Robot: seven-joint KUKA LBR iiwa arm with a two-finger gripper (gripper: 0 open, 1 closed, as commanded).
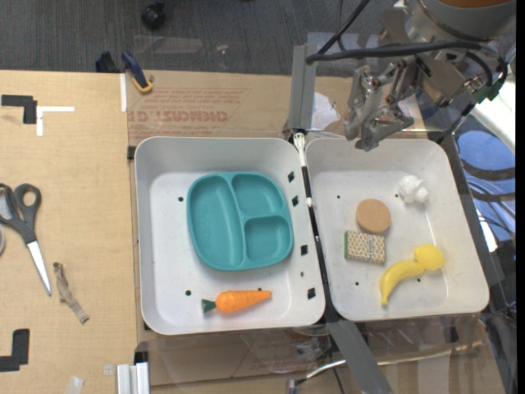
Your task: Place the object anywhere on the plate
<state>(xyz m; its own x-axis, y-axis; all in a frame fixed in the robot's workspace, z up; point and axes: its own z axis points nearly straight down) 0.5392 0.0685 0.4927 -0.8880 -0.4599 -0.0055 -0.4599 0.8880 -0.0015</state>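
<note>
plate (240, 220): teal, three compartments, centre of left bin (156, 245); all compartments bare, nothing placed yet.

carrot (238, 301): lower part of left bin, just below plate, lying flat, apart from plate rim.

right bin (459, 294), contents: brown disc (373, 215) near centre; patterned block (365, 247) just below disc, close or touching (hard to tell); banana (404, 273) lower right, with yellow ball (430, 258) at its upper end; white lump (413, 190) upper right.

gripper (371, 134): upper right of frame, hovering at top edge of right bin, well apart from every item; nothing between fingers (361, 125); open or closed not discernible from this slant (metal parts overlap).

off-bin: scissors (27, 228) at far left of frame, on bench.

task status: not started as judged from layout. object not named by task; candidates lie in right bin, carrot also possible. remaining: descend, grasp one item, carry leftward across bin divide, release over plate. all of it still to do.
</note>
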